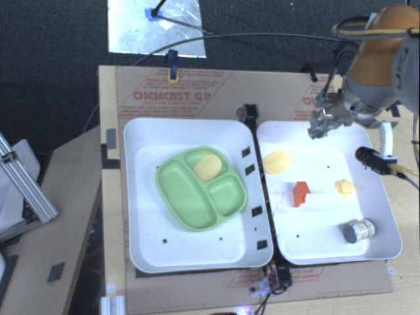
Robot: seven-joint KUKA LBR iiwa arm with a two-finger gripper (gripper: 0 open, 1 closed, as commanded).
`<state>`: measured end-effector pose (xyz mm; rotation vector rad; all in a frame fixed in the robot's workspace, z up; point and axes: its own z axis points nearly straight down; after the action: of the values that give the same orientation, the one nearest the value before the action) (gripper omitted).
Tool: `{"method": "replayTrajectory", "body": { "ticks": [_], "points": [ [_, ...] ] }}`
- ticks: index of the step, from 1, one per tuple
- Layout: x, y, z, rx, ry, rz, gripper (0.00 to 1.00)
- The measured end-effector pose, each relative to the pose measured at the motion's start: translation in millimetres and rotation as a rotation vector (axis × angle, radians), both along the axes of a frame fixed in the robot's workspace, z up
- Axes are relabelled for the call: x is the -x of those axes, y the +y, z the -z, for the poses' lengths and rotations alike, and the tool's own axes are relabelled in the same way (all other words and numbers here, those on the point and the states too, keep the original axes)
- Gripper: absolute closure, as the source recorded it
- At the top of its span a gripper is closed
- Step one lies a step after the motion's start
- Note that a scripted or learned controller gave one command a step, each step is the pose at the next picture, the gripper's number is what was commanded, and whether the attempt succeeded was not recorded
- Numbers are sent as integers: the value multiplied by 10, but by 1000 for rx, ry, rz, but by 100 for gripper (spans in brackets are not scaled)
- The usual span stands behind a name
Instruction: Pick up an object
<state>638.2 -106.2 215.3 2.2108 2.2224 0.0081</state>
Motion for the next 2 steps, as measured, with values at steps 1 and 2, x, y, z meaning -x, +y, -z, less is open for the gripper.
{"method": "replayTrajectory", "body": {
  "ticks": [1, 2],
  "points": [
    [15, -57, -463, 0, 1, 0, 100],
    [4, -56, -669, -1, 4, -1, 100]
  ]
}}
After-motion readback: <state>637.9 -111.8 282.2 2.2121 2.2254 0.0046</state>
